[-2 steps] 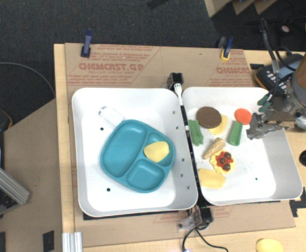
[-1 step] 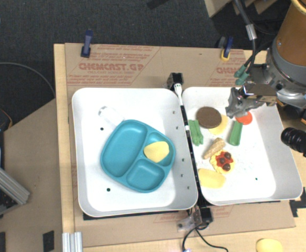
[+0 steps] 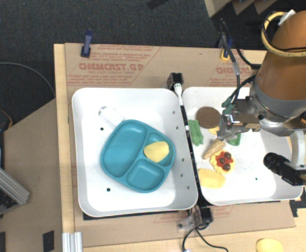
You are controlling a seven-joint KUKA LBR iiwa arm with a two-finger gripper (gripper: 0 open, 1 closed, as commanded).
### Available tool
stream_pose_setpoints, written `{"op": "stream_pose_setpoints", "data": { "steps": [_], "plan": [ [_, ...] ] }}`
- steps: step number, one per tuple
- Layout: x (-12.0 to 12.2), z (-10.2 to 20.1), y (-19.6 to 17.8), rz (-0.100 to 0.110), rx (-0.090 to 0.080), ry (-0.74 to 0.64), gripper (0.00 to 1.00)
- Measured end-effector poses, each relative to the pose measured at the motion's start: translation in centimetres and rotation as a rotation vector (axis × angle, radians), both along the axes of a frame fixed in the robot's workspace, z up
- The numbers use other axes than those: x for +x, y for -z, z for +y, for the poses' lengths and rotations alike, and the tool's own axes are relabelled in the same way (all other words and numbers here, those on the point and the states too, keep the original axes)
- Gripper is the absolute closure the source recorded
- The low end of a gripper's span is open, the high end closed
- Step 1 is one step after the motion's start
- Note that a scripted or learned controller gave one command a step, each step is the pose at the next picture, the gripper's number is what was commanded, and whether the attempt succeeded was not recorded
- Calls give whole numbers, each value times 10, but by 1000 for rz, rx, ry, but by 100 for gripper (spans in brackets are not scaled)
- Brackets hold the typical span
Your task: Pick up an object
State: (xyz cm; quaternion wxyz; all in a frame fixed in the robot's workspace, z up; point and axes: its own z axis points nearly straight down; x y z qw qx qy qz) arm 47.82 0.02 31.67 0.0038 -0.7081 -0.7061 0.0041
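**Arm lowered over the right bin**

The gripper [image 3: 227,133] is positioned above the right bin [image 3: 268,190], over a tan wedge-shaped piece [image 3: 213,149] and beside a green piece [image 3: 196,132]. Whether the fingers are open or closed cannot be told. In the left bin [image 3: 84,156], a teal divided plate [image 3: 124,156] is seen carrying 1 yellow item [image 3: 156,151].
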Motion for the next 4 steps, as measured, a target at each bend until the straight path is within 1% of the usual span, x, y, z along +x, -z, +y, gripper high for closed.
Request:
{"op": "stream_pose_setpoints", "data": {
  "steps": [1, 2, 3, 4],
  "plan": [
    [2, 74, -141, -30, 5, -12, 100],
    [42, 2, 5, 3, -3, 6, 100],
    [4, 45, -45, -17, 3, -8, 100],
    [1, 89, -74, -16, 2, -8, 100]
  ]
}}
